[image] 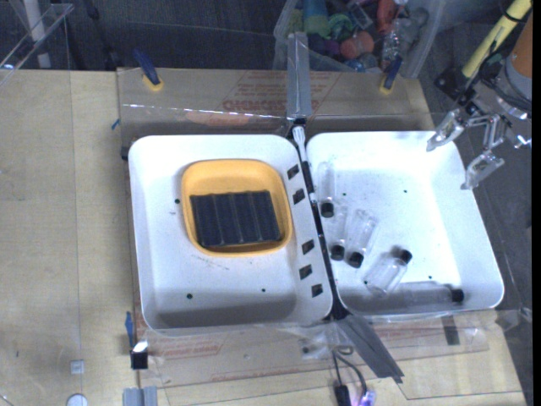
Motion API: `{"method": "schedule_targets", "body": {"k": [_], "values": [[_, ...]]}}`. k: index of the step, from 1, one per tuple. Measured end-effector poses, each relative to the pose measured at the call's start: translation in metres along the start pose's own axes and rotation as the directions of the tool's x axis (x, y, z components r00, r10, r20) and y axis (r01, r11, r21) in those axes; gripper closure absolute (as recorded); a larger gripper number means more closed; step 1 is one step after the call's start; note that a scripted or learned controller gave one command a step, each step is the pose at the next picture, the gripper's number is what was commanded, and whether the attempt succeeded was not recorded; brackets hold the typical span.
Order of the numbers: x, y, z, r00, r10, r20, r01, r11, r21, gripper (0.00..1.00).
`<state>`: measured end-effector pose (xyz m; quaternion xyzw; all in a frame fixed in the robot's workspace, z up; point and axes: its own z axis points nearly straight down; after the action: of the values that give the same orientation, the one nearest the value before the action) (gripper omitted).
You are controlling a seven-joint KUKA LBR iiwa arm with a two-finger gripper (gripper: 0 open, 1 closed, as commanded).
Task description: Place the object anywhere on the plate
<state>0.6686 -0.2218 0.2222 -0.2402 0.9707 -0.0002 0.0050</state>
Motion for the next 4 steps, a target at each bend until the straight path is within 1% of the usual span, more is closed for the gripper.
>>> {"method": "schedule_targets", "body": {"k": [1, 2, 3, 4], "values": [[-0.002, 0.006, 0.022, 0.942, -0.336, -0.002, 0.336, 0.942, -0.006, 0.00], [0.000, 0.000, -0.008, 0.807, -0.590, 0.001, 0.590, 0.807, -0.001, 0.00], [0.000, 0.001, -0.013, 0.590, -0.808, 0.002, 0.808, 0.590, -0.002, 0.00], [0.001, 0.001, 0.014, 0.292, -0.956, 0.006, 0.956, 0.292, -0.009, 0.00]]}}
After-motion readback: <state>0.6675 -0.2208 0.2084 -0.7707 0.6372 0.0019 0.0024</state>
